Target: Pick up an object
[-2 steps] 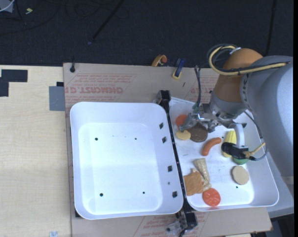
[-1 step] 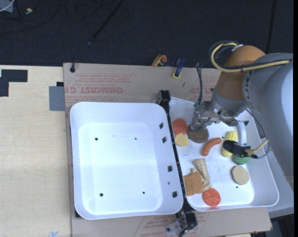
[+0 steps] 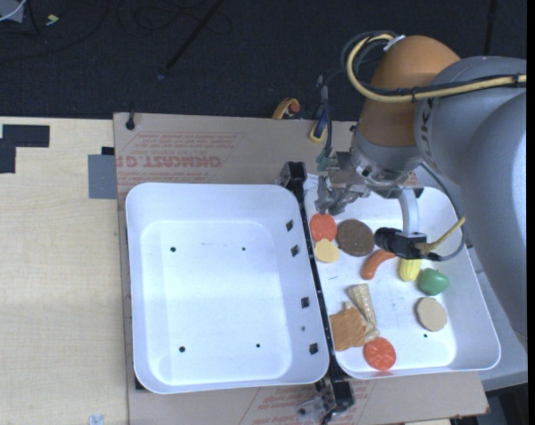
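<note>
The left bin lies well off to the pincer's left, white and bare, so no pick is to be had there. The pincer hangs at the far left corner of the right bin, close to the rims where the two bins meet. Whether it is apart or together cannot be told from this slant.

The likeliest target is the red disc, just below the pincer on the near side, lying flat on the bin floor. It is round, so no long axis governs the approach, and a short drop toward the camera should reach it.

Room is tight, I judge. The bin wall stands just left of the disc, a brown disc touches or nearly touches it on the right, and a yellow lump sits against its near edge.

Farther right and nearer the camera lie an orange stick, a green piece and a tan disc, well apart on smooth white plastic.
</note>
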You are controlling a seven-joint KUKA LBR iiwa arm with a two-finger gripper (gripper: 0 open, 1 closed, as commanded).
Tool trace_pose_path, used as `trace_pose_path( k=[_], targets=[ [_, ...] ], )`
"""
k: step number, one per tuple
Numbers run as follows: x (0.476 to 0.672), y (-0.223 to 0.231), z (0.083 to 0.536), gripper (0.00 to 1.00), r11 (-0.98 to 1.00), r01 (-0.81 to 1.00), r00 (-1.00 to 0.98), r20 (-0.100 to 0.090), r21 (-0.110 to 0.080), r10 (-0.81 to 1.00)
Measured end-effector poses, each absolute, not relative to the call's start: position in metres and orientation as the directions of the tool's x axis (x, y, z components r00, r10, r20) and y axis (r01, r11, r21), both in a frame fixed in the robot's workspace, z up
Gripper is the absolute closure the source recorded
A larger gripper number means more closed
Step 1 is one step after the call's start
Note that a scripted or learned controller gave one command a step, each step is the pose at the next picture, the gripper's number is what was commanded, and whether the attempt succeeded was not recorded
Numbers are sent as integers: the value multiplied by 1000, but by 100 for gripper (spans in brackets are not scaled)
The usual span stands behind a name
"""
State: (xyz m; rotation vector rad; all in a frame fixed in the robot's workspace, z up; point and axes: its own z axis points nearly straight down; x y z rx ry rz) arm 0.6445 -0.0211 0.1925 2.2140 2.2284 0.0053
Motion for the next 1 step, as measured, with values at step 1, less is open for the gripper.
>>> trace_pose_path(
  k=[1],
  targets=[
    [643, 88, 242, 100, 12, 1000, -12, 5, 3, 1000]
  ],
)
